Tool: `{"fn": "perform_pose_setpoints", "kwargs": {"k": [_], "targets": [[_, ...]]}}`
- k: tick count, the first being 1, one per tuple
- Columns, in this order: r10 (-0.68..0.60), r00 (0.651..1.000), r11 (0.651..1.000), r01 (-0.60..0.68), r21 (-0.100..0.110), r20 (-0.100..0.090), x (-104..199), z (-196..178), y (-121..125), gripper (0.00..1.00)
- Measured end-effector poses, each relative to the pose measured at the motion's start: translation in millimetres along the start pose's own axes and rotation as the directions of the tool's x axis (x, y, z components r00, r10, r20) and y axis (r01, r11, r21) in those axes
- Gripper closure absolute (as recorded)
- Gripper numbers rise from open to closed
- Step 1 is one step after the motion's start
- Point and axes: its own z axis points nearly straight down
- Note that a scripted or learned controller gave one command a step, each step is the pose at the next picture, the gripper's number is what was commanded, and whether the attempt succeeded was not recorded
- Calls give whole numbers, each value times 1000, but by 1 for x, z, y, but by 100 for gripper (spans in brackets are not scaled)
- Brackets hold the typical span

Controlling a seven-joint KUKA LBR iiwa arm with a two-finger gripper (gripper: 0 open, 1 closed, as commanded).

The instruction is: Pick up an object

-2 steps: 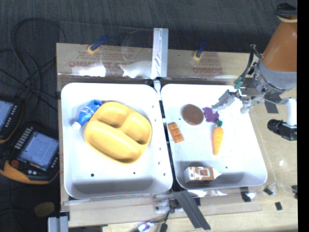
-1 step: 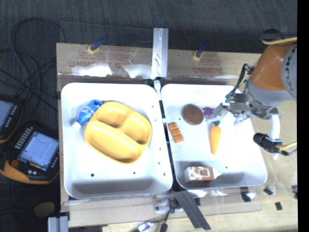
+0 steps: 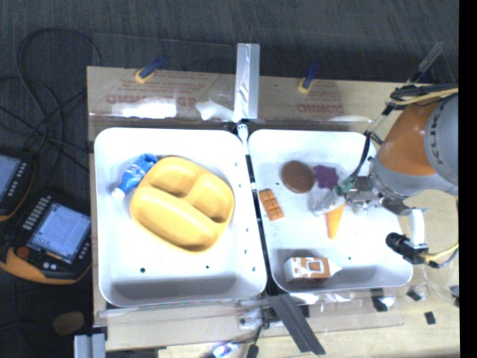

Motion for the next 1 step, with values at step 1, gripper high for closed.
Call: {"fn": "perform_pose_setpoints", "kwargs": {"k": [1], "targets": [[0,1000,1000,0,-3,0,0,-10,1,100]]}}
